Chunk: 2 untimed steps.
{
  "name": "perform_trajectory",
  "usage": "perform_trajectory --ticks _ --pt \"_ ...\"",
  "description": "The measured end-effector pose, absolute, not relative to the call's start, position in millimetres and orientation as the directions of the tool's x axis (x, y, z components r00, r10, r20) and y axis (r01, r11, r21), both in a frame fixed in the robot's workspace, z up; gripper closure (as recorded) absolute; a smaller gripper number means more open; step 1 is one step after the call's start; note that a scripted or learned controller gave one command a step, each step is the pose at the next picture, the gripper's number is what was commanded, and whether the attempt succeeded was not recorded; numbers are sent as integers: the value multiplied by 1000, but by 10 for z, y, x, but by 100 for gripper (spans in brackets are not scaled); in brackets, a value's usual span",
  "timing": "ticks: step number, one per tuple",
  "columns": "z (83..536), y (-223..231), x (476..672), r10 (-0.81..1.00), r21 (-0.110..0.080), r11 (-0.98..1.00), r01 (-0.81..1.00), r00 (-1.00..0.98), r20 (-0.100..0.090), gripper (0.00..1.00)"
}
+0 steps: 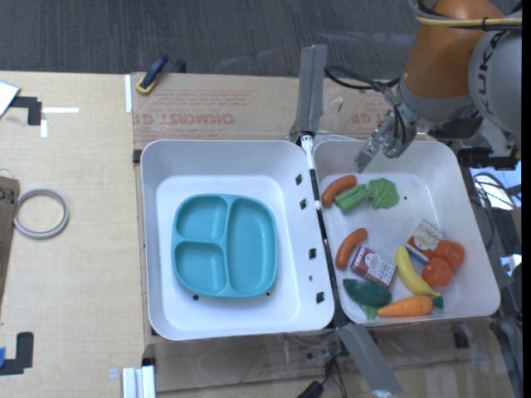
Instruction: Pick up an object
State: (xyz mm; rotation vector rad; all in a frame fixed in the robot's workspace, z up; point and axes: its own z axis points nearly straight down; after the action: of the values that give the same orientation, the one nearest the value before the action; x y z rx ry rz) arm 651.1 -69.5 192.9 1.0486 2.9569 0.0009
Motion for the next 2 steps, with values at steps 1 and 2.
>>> perform_trajectory --ticks 1,2 --pt "1922 -285 6427 652 1 758 652 -758 -1 100" --pt "2020 -290 6437 652 3 758 652 -758 -5 100"
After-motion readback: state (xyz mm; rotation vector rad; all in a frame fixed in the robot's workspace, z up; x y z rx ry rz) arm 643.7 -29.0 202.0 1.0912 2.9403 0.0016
